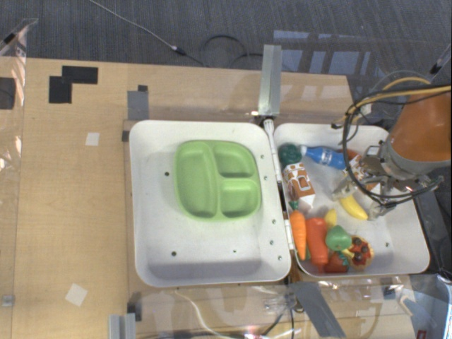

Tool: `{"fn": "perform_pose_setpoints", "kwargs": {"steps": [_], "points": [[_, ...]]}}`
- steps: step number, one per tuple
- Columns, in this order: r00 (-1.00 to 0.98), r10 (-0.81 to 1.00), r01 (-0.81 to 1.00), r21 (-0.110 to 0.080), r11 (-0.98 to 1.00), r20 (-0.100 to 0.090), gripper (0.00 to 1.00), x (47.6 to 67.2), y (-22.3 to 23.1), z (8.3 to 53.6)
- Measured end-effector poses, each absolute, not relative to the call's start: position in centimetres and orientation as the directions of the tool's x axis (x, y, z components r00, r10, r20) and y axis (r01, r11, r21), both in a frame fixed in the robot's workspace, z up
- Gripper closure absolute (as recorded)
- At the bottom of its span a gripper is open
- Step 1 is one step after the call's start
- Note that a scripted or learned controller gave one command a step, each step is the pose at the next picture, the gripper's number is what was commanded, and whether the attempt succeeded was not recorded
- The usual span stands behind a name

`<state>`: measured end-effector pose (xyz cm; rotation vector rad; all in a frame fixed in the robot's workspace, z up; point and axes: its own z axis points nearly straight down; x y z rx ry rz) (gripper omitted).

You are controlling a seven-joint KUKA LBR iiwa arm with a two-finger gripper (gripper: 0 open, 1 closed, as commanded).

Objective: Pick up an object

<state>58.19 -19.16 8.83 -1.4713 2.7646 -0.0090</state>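
Nearest the front edge of the right bin (413, 256) lies a tight huddle of toy food: a carrot (299, 234), a red piece (317, 244), a green pepper (337, 237) and some small berries (360, 249), all touching or overlapping. I would leave that pile alone; closing on it would likely catch two things at once or push them apart.

The better target, to my eye, is the banana (352, 207), which lies by itself just behind the pile with bare white floor around most of it. To do this step well the arm should come straight down over the banana's middle, with the fingers set across its narrow width rather than along its curve, go low enough to get under its rounded sides, and only then close and lift.

The gripper (372, 189) hangs just above and beside the banana, under the orange band (422, 124) and a tangle of cables. It looks close to the banana, but from this angle I cannot tell how wide it stands or whether it is touching anything.

Farther back sit a carton (299, 183) and a blue bottle (325, 157), against the bin's far side. The left bin (152, 260) holds a green tray (215, 179).
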Motion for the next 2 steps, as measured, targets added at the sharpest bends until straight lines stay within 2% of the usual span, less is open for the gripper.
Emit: {"fn": "perform_pose_setpoints", "kwargs": {"steps": [1,2], "points": [[-0.598,-0.802,-0.801,-0.010,0.598,-0.010,0.00,62.2,-12.3,8.9],[-0.487,-0.873,-0.873,-0.009,0.487,-0.004,0.00,57.1,-12.2,9.0]]}}
